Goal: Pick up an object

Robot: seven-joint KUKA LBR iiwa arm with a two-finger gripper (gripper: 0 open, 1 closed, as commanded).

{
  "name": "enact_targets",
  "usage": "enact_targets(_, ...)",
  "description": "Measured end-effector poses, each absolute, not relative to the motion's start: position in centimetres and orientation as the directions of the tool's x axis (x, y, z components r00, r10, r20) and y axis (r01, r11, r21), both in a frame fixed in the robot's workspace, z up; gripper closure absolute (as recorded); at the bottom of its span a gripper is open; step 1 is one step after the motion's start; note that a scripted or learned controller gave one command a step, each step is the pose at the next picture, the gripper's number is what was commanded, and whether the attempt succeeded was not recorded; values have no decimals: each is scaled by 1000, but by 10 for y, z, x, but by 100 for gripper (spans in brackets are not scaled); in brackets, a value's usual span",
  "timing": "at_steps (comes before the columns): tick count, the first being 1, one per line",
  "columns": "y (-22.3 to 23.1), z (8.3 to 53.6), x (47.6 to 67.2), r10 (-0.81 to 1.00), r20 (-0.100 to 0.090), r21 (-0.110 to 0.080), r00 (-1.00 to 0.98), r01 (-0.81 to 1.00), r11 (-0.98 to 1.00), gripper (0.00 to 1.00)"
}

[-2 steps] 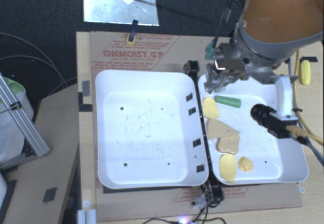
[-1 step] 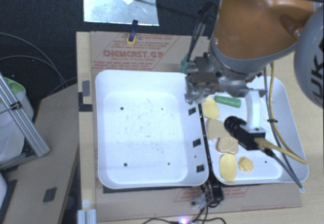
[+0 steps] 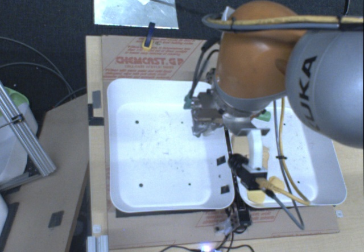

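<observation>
I am hovering the gripper (image 3: 203, 117) over the left bin's (image 3: 142, 148) right edge (wide or narrow, cannot tell), probably to reach the yellow thing (image 3: 257, 195) nearby.

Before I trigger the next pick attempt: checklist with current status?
1. Gripper located: ok, at the right side of the left shallow white bin.
2. Anything gripped: cannot tell; the grey arm with orange band blocks the view.
3. Target under the gripper: not ok; just small dark specks on that bin's floor.
4. Candidate in the right shallow white bin: ok, a yellow lump lies at its front left corner.
5. Clearance to the wall between the bins: cannot tell.
</observation>
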State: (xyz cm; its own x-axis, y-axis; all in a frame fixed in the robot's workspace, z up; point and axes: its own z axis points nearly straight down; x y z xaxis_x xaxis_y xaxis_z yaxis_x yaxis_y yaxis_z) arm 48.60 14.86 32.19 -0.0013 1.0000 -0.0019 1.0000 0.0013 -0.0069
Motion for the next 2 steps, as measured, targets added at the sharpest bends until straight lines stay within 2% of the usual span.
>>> enact_targets(1, 124, 399, 509, 1000, 2, 11, 1, 1000, -1, 100)
enact_targets(2, 78, 455, 542, 1000, 0, 10, 3, 1000, -3, 100)
